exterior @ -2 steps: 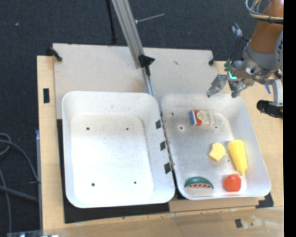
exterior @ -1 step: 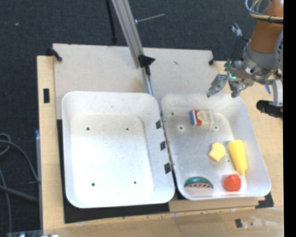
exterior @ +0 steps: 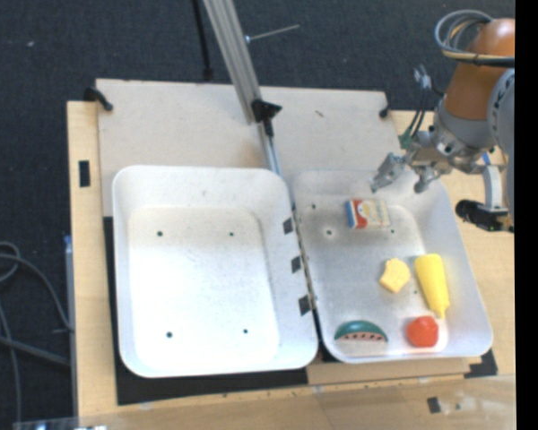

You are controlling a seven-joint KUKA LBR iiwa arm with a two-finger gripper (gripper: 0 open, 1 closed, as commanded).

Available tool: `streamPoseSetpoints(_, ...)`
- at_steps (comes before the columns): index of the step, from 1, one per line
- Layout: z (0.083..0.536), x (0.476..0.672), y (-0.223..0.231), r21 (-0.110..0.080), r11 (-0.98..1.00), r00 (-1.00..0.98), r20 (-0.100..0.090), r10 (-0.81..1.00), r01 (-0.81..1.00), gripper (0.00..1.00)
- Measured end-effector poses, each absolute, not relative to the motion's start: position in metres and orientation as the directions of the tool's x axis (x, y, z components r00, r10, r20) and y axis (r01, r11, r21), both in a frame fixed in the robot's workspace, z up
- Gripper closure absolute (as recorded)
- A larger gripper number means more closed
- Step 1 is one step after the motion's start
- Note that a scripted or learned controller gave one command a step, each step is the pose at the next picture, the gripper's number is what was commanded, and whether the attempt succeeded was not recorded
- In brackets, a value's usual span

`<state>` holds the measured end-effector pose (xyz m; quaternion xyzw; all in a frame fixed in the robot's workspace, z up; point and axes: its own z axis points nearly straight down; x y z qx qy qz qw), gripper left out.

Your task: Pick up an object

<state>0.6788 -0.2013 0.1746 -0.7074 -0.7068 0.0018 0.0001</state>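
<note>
The right bin (exterior: 336,256) holds several objects: a small red, white and blue carton (exterior: 366,213), a pale yellow chunk (exterior: 394,276), a yellow corn cob (exterior: 432,283), a red tomato (exterior: 422,331) and a watermelon slice (exterior: 360,334). My gripper (exterior: 403,177) hangs above the bin's far right corner, up and to the right of the carton. Its two grey fingers (exterior: 384,174) are spread apart with nothing between them.
The left bin (exterior: 134,195) sits beside the right one. A slanted metal rail (exterior: 235,47) runs down to the gap between the bins. Cables (exterior: 9,285) lie on the dark floor at left. The beige bench (exterior: 179,119) extends behind the bins.
</note>
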Motion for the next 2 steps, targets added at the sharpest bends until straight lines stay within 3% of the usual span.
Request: streamPoseSetpoints(2,0.105,0.682,-0.207,0.005,0.001,-0.001,-0.002,1.0,1.0,0.0)
